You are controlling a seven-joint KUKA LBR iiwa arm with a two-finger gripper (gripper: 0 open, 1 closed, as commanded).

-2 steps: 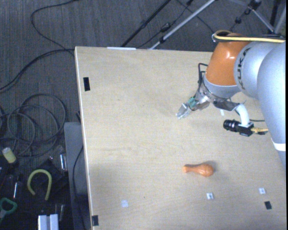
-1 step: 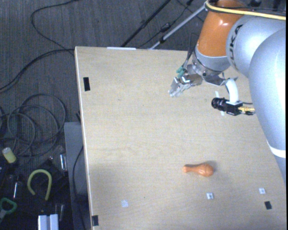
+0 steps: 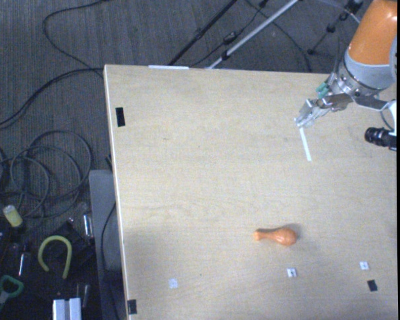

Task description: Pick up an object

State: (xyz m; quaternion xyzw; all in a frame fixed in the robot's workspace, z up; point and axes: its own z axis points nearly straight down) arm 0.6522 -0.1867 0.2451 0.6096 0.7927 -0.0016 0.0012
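A small orange pear-shaped object (image 3: 277,236) lies on its side on the tan bench top (image 3: 207,165), in the lower middle right. My gripper (image 3: 312,114) hangs at the upper right, under the orange band of the arm (image 3: 373,29), far above and to the right of the orange object. A thin white stick (image 3: 305,144) runs down from just below the gripper tip. Whether the stick is held or lies on the bench is unclear.
Small black and white tags dot the bench: a black one (image 3: 120,117) near the left edge and white ones (image 3: 291,272) near the front. Cables (image 3: 40,172) and tools lie on the floor at left. Stand legs (image 3: 267,19) cross behind the bench.
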